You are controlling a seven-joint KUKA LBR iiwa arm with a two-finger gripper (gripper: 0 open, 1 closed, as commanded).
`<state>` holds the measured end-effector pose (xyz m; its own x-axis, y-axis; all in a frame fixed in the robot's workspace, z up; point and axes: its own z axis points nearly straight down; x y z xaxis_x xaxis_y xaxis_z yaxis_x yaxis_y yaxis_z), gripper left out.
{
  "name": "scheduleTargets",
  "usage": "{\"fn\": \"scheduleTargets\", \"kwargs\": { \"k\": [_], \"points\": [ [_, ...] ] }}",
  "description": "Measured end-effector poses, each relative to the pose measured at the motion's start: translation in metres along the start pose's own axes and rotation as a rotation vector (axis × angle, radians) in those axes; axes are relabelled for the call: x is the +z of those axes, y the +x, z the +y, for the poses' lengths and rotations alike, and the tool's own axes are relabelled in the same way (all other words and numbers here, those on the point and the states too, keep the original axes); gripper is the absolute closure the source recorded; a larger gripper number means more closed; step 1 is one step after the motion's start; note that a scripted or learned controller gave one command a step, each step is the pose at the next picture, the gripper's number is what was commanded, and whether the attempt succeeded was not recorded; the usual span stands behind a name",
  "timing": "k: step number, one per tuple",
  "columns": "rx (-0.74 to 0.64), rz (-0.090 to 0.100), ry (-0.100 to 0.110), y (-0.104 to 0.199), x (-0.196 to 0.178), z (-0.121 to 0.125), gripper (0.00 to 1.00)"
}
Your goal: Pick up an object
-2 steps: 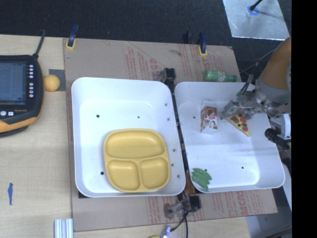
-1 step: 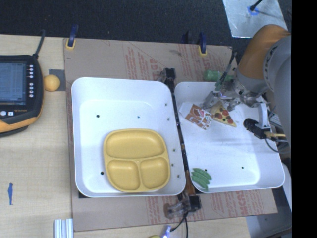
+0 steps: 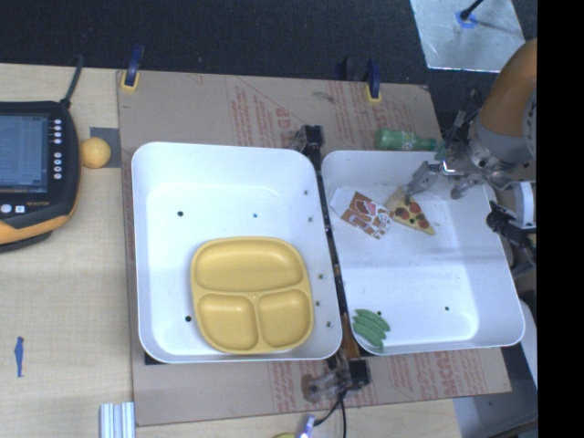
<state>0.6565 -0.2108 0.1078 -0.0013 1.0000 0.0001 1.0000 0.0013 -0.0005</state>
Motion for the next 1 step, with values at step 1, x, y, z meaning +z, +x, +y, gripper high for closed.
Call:
{"fn": "scheduleTargets", "kwargs": {
  "k": [1],
  "points": [
    [-0.003, -0.003, -0.006, 0.038, 0.012, -0.0251, 0.0]
  ]
}}
